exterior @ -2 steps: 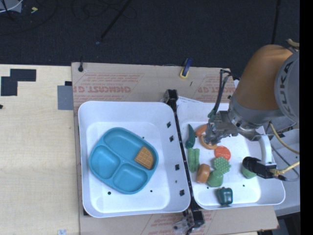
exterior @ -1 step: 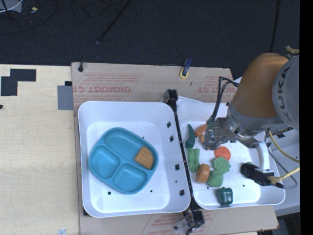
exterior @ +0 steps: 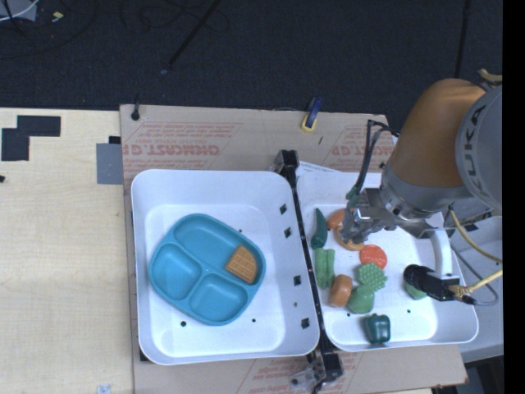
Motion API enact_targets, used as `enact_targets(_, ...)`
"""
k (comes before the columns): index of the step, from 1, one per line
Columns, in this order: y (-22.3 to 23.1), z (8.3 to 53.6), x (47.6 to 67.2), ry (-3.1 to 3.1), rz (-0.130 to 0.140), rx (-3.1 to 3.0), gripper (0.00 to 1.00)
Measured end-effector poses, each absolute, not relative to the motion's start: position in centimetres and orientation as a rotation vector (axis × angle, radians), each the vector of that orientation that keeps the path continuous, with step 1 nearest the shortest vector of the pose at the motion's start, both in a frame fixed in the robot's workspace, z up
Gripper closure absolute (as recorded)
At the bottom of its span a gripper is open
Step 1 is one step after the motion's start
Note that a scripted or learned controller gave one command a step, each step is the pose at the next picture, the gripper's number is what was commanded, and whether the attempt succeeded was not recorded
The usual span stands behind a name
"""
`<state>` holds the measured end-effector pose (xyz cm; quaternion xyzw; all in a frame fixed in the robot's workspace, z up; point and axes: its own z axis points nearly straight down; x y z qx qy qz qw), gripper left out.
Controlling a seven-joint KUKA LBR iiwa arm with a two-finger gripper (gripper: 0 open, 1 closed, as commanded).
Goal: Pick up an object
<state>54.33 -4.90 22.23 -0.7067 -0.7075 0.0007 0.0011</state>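
My pincer (exterior: 354, 230) hangs low in the right bin (exterior: 459, 335), directly over an orange-and-tan piece (exterior: 343, 225) at the pile's far corner, which I judge is my target; whether I am spread or pinching I cannot tell. That piece looks flat, rounded and small, partly hidden beneath me. Just nearer than me lie a red disc (exterior: 373, 255), a knobbly green piece (exterior: 371, 275) and a dark green pepper (exterior: 376, 327), crowded enough to snag. Well to the left, the other bin (exterior: 164, 191) holds a blue tray (exterior: 182, 257) with a waffle (exterior: 242, 263).
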Motion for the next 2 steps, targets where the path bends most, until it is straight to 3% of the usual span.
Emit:
enact_targets(1,-4.7,21.8,53.2,-2.214,0.005,-2.224,1.00)
enact_targets(2,-3.8,23.4,54.1,-2.221,0.001,-2.219,1.00)
